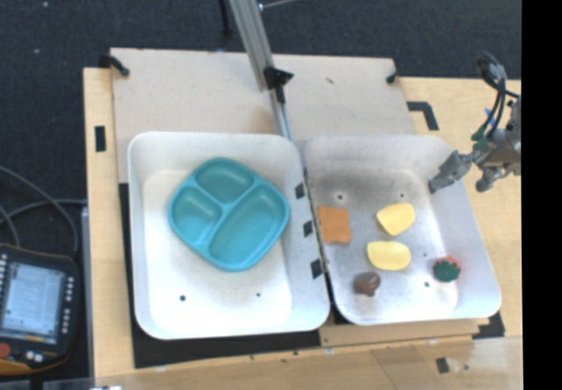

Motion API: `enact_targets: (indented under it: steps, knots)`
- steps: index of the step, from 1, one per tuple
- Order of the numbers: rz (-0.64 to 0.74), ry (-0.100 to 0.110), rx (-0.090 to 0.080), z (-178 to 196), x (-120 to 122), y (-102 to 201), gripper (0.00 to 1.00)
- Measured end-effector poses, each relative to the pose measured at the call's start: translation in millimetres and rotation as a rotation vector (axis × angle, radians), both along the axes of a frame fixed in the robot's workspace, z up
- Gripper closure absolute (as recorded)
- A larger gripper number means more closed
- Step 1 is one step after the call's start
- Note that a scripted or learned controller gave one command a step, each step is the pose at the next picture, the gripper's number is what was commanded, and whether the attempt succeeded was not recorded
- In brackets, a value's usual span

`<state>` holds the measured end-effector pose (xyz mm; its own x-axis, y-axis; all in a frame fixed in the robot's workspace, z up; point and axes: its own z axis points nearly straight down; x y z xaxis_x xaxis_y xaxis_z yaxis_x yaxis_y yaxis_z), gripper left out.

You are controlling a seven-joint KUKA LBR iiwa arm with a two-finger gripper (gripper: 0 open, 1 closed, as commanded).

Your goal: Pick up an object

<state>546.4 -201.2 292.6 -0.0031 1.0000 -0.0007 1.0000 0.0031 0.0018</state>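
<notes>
A dark carpeted floor (105,2) is seen around a pale wooden tabletop (104,230). On the tabletop a large beige board (193,90) is laid, with black brackets at its corners, and a slanted metal rail (246,10) is seen rising from its middle towards the top of the view. Two shallow white bins are set side by side on the board, their inner walls touching. The left bin (158,300) is scuffed grey on its floor and is occupied by a teal divided plate (230,214) with three compartments, lying flat near the middle. The right bin (479,292) is darkly smudged across its floor.

In the right bin five small things are spread apart: an orange square block (334,225) near the left wall, a yellow lump (396,219) near the middle, a second yellow piece (387,255) just below it, a brown lump (367,284) near the front, and a small red-and-green thing (446,269) towards the front right.

At the right edge, the claw (465,167) is seen over the right bin's far right rim, well apart from all five things, with cables above it. Whether it is wide or narrow cannot be told. A handheld controller with a screen (31,300) is seen at the lower left, off the tabletop.
</notes>
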Motion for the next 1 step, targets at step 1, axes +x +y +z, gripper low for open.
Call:
enact_targets:
  steps: [1]
  knots:
    - [0.000, 0.000, 0.000, 0.0, 0.1, 0.1, 0.00]
